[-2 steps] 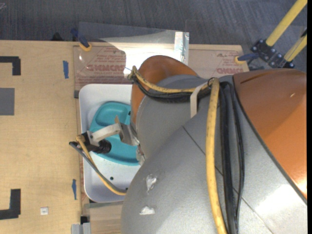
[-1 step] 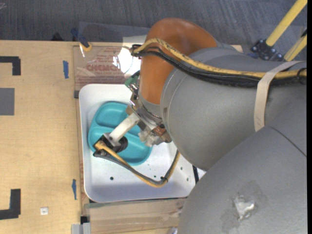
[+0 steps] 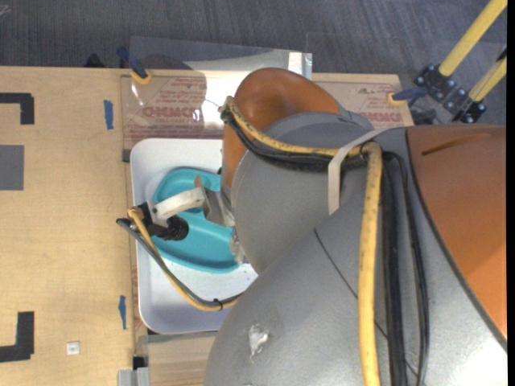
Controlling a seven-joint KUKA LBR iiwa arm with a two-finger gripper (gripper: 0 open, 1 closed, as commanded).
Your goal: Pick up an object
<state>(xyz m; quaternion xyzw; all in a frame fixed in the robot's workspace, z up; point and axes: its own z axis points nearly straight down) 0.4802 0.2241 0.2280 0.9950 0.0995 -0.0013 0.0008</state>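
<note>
A turquoise plastic object (image 3: pixel 195 246), curved like a scoop or dish, lies in the left white bin (image 3: pixel 153 308). My arm's orange band (image 3: pixel 278 107) and grey wrist (image 3: pixel 298 191) hang low over this bin and cover its right part. The gripper (image 3: pixel 216 209) reaches down at the turquoise object's right edge, mostly hidden under the wrist. A white strap (image 3: pixel 179 203) and a black cable plug (image 3: pixel 173 230) on the gripper's side sit above the turquoise object. I cannot tell whether anything is held.
A yellow cable (image 3: pixel 165 268) loops from the wrist over the bin's left side. The tan bench top (image 3: pixel 64 215) lies left of the bin. The arm's body hides the right bin. Yellow stand legs (image 3: pixel 475 30) are at the top right.
</note>
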